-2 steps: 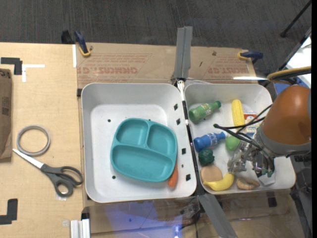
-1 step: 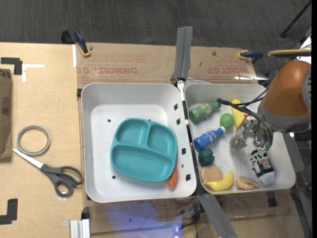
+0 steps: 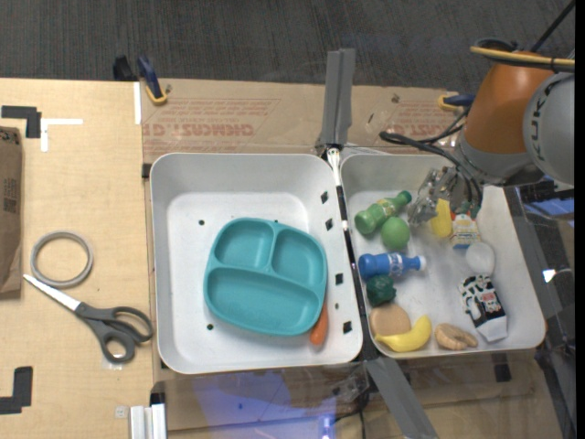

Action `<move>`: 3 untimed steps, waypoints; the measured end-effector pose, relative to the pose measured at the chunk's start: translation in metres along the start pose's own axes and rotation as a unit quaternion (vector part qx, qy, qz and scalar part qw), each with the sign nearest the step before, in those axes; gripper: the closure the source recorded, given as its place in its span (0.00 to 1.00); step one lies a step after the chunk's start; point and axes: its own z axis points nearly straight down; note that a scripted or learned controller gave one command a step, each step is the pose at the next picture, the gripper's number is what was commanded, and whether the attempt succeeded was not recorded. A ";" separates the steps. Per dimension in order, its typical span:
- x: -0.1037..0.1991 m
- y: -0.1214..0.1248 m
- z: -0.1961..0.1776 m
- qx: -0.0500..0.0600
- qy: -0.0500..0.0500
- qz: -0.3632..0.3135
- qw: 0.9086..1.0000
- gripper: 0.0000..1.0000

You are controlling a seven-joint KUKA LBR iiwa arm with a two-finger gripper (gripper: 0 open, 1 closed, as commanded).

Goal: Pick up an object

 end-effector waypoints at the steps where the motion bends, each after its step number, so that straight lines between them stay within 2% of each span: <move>1: 0.059 -0.012 0.001 0.000 0.000 0.053 0.999 0.00; 2: 0.117 0.020 0.001 0.000 0.001 0.054 0.999 0.00; 3: 0.116 0.020 -0.008 0.001 0.000 0.053 0.999 1.00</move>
